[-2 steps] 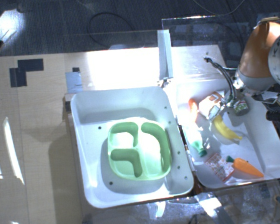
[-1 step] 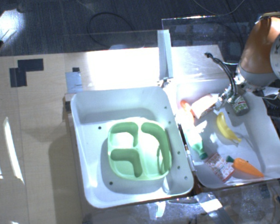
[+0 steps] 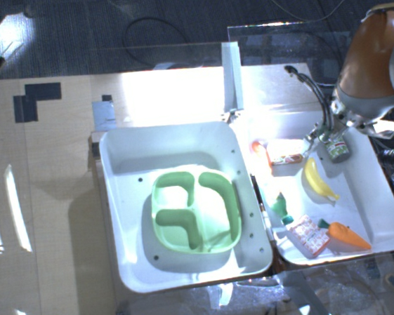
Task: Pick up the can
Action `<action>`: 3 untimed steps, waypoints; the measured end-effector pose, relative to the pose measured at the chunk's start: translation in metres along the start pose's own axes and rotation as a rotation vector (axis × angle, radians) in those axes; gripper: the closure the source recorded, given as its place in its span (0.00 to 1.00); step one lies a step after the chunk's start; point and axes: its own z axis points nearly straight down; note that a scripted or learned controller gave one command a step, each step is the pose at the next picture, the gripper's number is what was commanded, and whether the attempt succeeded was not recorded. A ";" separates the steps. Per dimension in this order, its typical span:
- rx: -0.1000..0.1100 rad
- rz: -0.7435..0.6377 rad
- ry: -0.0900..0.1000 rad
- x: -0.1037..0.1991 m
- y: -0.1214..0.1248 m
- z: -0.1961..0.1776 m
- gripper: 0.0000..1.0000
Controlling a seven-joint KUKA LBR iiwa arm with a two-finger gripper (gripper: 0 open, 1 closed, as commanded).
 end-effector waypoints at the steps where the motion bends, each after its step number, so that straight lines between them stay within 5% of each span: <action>1: 0.002 0.066 0.000 0.018 -0.052 -0.010 1.00; 2: 0.002 0.065 0.001 0.018 -0.052 -0.010 0.00; 3: 0.006 0.323 0.004 0.013 -0.063 0.070 0.00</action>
